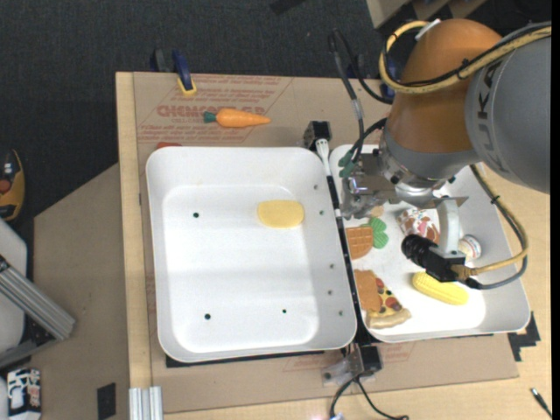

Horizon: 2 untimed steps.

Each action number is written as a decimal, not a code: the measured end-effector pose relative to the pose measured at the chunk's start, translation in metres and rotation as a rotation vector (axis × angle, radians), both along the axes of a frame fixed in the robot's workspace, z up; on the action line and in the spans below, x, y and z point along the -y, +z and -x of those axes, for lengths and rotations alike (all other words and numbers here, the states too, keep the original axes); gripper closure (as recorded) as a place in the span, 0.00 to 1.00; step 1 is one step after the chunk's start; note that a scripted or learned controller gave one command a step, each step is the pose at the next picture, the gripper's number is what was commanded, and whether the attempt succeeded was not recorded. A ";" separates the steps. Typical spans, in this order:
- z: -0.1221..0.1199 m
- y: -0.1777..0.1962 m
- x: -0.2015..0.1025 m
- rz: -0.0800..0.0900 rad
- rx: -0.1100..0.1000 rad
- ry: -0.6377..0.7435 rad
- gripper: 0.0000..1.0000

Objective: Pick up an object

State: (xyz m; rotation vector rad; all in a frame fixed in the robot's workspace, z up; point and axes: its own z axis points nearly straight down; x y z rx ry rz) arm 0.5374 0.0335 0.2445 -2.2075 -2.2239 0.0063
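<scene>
- The arm [455, 86] comes in from the upper right of the frame and hangs low over the right bin [499, 318], near the wall this bin shares with the left bin [175, 261].
- The jaws [360, 195] are at the upper left part of the right bin; if they are open or closed I cannot tell, because the wrist covers them from above.
- The things to pick are mostly in the right bin: an orange piece with a green piece [366, 236] just below the jaws, a pizza slice [381, 298] at the lower left of that bin, a corn cob [440, 288] to its right, and a red and white packet [422, 225] close under the wrist.
- One yellow disc [280, 213] lies alone in the left bin, and a toy carrot [238, 119] lies on the desk [219, 94] above that bin (outside both bins).
- Risk, in my judgement: the jaws are very near the bin wall, so one side may strike the rim instead of going around a thing.
- The flat pieces can slip away, and the close neighbours may be pushed or pinched together.
</scene>
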 end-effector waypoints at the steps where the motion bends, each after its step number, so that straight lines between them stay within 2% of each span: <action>1: -0.030 0.040 -0.040 0.002 0.015 -0.002 1.00; 2: 0.000 0.005 -0.122 0.001 0.002 0.001 1.00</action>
